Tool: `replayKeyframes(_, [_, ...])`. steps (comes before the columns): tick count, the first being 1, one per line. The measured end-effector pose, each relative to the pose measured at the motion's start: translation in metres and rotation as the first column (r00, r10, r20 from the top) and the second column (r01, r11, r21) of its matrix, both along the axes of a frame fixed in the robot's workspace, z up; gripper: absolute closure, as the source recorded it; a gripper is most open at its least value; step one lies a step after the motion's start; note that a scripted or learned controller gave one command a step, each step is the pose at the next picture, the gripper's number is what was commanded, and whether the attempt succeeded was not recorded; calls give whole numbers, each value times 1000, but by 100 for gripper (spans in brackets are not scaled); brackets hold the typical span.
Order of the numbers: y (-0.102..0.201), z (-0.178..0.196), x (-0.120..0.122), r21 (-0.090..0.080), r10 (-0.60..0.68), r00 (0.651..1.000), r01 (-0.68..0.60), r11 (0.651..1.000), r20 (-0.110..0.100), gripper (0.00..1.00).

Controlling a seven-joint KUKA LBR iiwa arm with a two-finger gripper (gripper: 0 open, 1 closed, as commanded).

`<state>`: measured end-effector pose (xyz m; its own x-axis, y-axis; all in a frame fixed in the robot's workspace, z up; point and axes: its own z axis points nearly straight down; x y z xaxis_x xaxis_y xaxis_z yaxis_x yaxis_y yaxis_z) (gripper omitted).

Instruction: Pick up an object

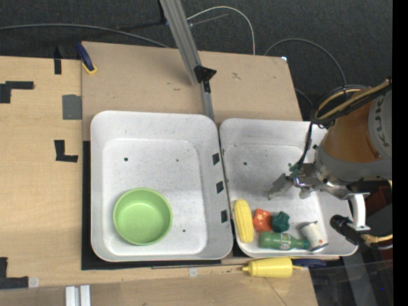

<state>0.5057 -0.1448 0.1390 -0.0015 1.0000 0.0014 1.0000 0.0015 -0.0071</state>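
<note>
From the camera above the bench we see two white bins side by side. In the left bin (153, 132) sits a green bowl (143, 216), all by itself near the front. The right bin (255, 139) holds the little toys, all bunched along its front edge: a yellow corn cob (243, 220), a small red piece (261, 220), a dark green lump (280, 220), a green bottle (282, 240) lying on its side, and a white cup (313, 234). A yellow bottle (270, 268) lies outside on the bench, just in front of that bin. Our gripper (288, 183) hangs over the middle of the right bin, a little behind the toys, and its fingers look spread apart with nothing between them. To do this step well, we think we should choose one toy with some room around it. The corn cob looks like a good pick, since its left side is free. We should line the fingers across its thin side, come straight down, and squeeze only when the corn is between them
</note>
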Motion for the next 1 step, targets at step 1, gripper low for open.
replayKeyframes(1, [0, -50, 0, -2, -1, 1000, 1, 1000, 6, 0])
